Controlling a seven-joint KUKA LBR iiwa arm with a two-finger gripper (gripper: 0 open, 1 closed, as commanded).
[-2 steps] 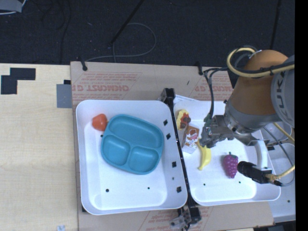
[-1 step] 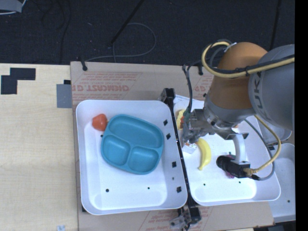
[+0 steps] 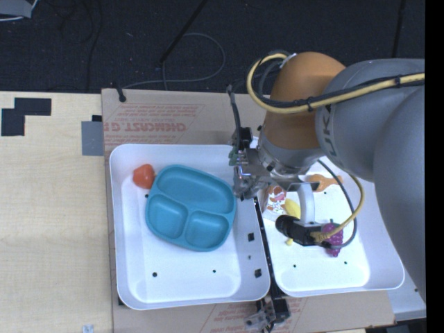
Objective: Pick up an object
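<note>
Claw (image 3: pixel 243 184) hangs over the far part of the seam where the two bins meet, at the right edge of the left bin (image 3: pixel 180 272). Whether it is spread or pressed together, I cannot tell from this slant.

Closest to it on the left is a blue plate (image 3: pixel 191 207) with three compartments. It lies flat in the middle of the left bin, and its right rim comes just beside the claw. A red-orange ball (image 3: pixel 143 176) sits near the far left corner of the same bin, touching the plate's far left rim or nearly so.

On the other side, in the right bin (image 3: pixel 347 269), a white piece with red marks (image 3: pixel 276 200) lies by the left edge, with a yellow thing (image 3: pixel 293 207) just beside it. An orange piece (image 3: pixel 323 181) is further to the far side, and a small purple thing (image 3: pixel 336 241) is near the middle. The arm (image 3: pixel 374 130) covers the far right part of this bin, so these things are partly hidden and too small to name surely.

Both bins stand on a cardboard sheet (image 3: pixel 166 116) on the bench (image 3: pixel 48 220). The sheet has red print along its far edge, upside down in this view, and I cannot read it with certainty.
</note>
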